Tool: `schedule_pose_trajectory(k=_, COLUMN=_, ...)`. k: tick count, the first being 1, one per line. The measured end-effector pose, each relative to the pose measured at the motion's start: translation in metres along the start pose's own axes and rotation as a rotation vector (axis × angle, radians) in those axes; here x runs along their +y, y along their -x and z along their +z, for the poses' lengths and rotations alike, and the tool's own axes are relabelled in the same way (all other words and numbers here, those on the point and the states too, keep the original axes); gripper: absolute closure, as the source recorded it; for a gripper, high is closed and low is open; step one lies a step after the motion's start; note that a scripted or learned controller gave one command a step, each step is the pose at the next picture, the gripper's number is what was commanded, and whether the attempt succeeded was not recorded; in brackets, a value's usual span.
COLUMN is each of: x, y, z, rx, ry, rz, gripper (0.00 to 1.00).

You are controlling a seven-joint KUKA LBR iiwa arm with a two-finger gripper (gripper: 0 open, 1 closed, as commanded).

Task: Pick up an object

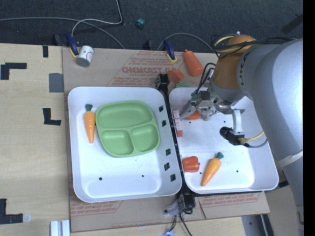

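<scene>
The left bin holds a green tray and carrot; the right bin a carrot and red pepper; the gripper pinches a small orange piece.

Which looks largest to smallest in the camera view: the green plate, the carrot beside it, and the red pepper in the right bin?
1. green plate
2. carrot
3. red pepper

The cardboard sheet under the bins bears red printed lettering reading "CHEMCAST"; smaller print is illegible.
</scene>
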State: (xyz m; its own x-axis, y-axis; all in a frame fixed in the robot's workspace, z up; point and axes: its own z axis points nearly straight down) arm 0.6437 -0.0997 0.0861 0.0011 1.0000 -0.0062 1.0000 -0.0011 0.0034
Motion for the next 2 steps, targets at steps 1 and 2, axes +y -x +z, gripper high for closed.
schedule_pose_trajectory(k=1, x=0.025, y=-0.0029, z=0.0009, rx=0.004, ry=-0.002, rz=-0.002, gripper=0.0)
schedule_pose_trajectory(k=2, x=0.0248, y=-0.0032, z=-0.0084, rx=0.003, ry=-0.003, rz=-0.003, gripper=1.0)
